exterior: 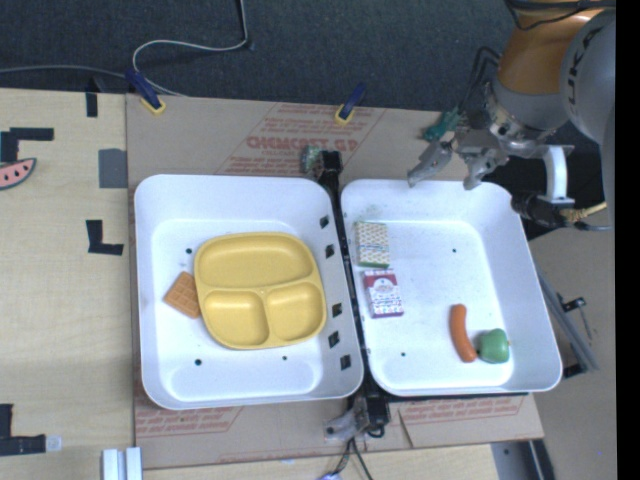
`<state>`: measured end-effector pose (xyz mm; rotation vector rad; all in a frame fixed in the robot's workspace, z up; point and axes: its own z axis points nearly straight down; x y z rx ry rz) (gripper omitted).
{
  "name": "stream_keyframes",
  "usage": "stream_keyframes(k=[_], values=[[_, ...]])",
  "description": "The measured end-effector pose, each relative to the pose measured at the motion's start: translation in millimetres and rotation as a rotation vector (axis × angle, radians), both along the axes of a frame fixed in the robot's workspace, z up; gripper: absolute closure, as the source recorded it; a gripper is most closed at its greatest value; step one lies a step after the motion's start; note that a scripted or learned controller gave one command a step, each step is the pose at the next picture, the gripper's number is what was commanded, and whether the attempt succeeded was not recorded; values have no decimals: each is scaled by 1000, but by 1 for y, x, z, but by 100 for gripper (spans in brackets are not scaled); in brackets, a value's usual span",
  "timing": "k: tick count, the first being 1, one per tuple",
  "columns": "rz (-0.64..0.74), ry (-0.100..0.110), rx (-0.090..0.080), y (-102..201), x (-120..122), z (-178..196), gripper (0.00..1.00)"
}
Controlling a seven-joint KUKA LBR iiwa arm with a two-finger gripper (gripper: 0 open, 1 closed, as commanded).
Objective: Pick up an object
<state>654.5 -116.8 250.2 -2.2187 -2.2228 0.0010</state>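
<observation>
As I read the bench from its left side, I see the left bin (160, 268) holding a yellow divided plate (260, 290) that lies flat near the bin's middle. A tan cracker (183, 294) lies flat just beside the plate's left edge, partly tucked under it. Black clips (335, 258) run down the seam where the two bins meet. In the right bin (520, 268), a checkered packet (373, 243) lies against the left wall, and a red and white packet (383, 294) lies just below it, nearly touching. Toward the bin's lower right, an orange sausage (461, 332) lies lengthwise, and a green apple (493, 346) sits just beside its lower end, touching or nearly so. The gripper (447, 171) hangs over the upper rim of the right bin, well apart from every item. I see its two fingers (424, 166) spread wide with nothing between them. The arm (550, 38) enters from the upper right.
</observation>
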Motion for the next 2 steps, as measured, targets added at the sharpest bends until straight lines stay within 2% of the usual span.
stream_keyframes(k=[1,2], values=[[-2,3,-1,-27,4,-115,0],[-1,-10,-3,-9,3,-161,0]])
